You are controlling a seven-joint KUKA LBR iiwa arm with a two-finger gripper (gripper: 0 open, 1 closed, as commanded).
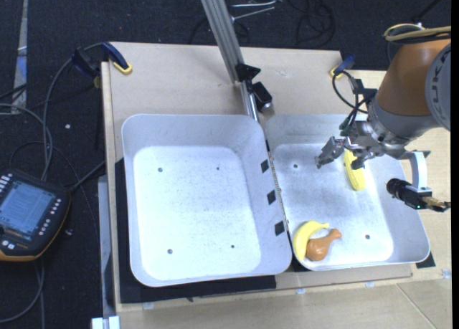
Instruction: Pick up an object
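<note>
The gripper [343,152] hangs open beside a yellow corn cob [354,174] in the right bin [401,249]. Closing off-centre could push the cob aside.

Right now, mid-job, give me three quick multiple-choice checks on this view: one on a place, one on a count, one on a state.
1. Where does the banana lie?
A. left bin
B. right bin, near edge
C. on the bench

2. How many objects lie in the right bin?
A. one
B. three
C. five

3. How is the gripper placed?
A. over the right bin, beside the yellow piece
B. over the left bin
C. off the bench

Answers: 1 B, it touches the brown piece at the near rim. 2 B, banana, brown piece, yellow piece. 3 A, it hangs at the yellow piece.
</note>
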